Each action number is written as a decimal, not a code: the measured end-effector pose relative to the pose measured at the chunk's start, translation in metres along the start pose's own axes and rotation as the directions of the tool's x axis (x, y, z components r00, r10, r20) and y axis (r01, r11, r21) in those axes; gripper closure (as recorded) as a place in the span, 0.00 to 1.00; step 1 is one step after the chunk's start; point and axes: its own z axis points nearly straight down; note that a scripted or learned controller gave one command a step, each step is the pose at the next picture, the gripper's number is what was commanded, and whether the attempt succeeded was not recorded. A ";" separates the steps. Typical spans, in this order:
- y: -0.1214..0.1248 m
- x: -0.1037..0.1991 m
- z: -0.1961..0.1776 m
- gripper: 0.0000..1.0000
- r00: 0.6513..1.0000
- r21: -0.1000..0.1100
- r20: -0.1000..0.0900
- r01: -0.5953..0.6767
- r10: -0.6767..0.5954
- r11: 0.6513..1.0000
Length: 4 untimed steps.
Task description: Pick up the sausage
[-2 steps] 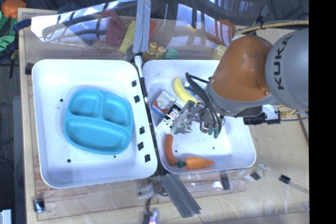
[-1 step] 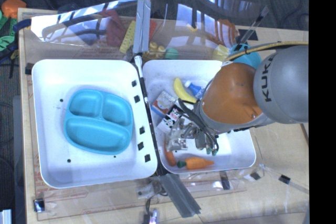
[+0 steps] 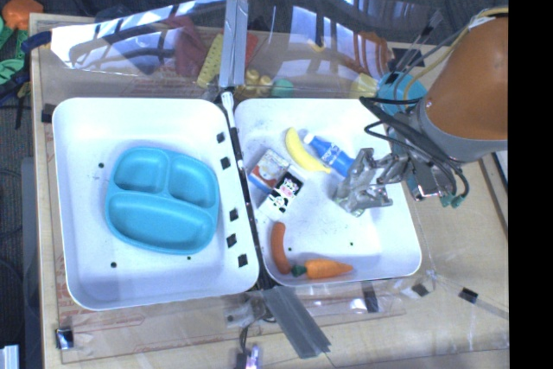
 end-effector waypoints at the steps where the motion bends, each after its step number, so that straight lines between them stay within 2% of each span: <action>1: 0.000 -0.058 0.106 1.00 0.931 -0.009 -0.008 0.364 -0.364 0.931; 2: -0.001 -0.055 0.186 1.00 0.856 -0.006 -0.003 0.516 -0.516 0.856; 3: 0.051 -0.057 0.200 1.00 0.815 0.013 -0.004 0.579 -0.579 0.815; 4: 0.025 -0.035 0.204 1.00 0.584 0.000 0.001 0.812 -0.812 0.584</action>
